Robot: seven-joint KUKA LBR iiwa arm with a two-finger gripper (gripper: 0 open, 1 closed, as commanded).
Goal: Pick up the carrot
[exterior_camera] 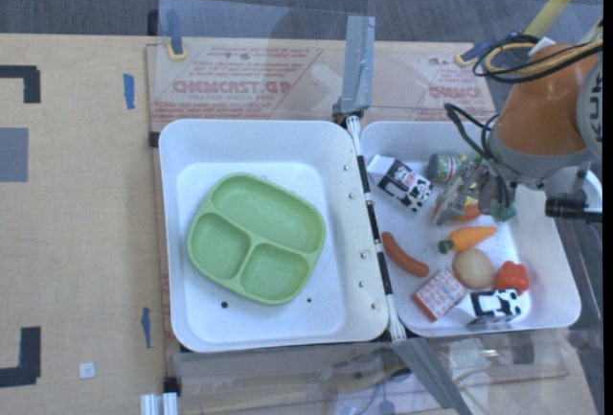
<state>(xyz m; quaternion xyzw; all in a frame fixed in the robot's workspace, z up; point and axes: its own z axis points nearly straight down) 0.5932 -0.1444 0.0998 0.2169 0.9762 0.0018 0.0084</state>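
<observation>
Camera view: gripper (finger spread unreadable) hovers just above the carrot, right bin.

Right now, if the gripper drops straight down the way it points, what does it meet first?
Probably the small orange carrot with its green top, lying just below the gripper in the right white bin; depth is unclear, so it may land beside it.

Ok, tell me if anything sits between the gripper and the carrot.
Nothing visible does. The gripper hangs in the right bin just above the carrot, with bare bin floor between them. The potato lies on the carrot's far side from the gripper.
</observation>
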